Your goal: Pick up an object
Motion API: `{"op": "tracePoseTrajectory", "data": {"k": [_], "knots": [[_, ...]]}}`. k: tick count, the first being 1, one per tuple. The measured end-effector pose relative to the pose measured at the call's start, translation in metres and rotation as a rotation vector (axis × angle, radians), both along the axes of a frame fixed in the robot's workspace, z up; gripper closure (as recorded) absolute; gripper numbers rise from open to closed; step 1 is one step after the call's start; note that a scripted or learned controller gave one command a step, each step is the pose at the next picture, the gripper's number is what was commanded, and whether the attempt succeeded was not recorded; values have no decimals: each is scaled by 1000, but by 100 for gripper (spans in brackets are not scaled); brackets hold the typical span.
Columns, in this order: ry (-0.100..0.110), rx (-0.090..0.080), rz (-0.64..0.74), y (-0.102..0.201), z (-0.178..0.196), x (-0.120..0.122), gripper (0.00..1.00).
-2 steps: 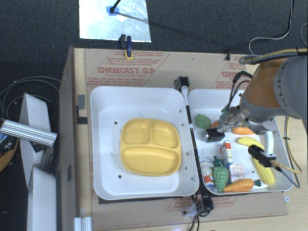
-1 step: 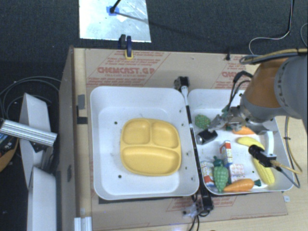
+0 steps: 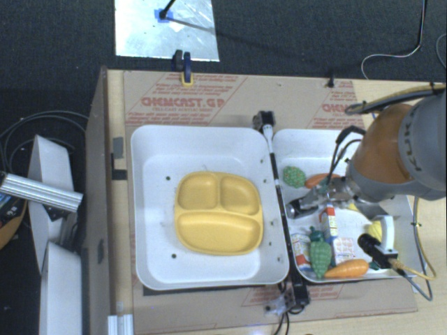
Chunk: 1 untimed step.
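Left bin: shallow white plastic bin (image 3: pixel 150 208) on the bench, holding one yellow three-compartment plastic tray (image 3: pixel 218 213); stiff, light, smooth, and too broad to pinch anywhere but a rim or a divider ridge.
Divider: two bin walls meeting in a dark seam, with a black clip (image 3: pixel 265 121) at the far end.
Right bin: second shallow white bin (image 3: pixel 307 139) holding the small toys, crowded toward its near side.
Green knobbly toy: round bumpy green piece (image 3: pixel 294 177) by the dividing wall, likely light and slightly yielding; a pinch across its middle looks workable.
Dark green leafy toy: textured green piece (image 3: pixel 320 255) at the near wall, touching a white tube with red print (image 3: pixel 331 227).
Orange carrot toy: tapered smooth plastic carrot (image 3: pixel 346 269) lying along the near wall; probably light, rigid and slippery, best taken across its thick end.
Yellow piece: small yellow object (image 3: pixel 377 227) partly under the arm; type unclear.
Gripper: two-finger gripper (image 3: pixel 312 201) low over the right bin's middle, just beside the tube; whether its fingers are apart or together cannot be told, and nothing is seen between them.
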State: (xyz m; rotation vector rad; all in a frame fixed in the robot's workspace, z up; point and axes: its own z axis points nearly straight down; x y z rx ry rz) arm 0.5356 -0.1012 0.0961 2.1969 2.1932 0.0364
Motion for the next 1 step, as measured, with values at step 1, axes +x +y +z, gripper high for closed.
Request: {"op": "tracePoseTrajectory", "data": {"k": [1], "knots": [[26, 10, 7, -16, -2, 57, 0]]}}
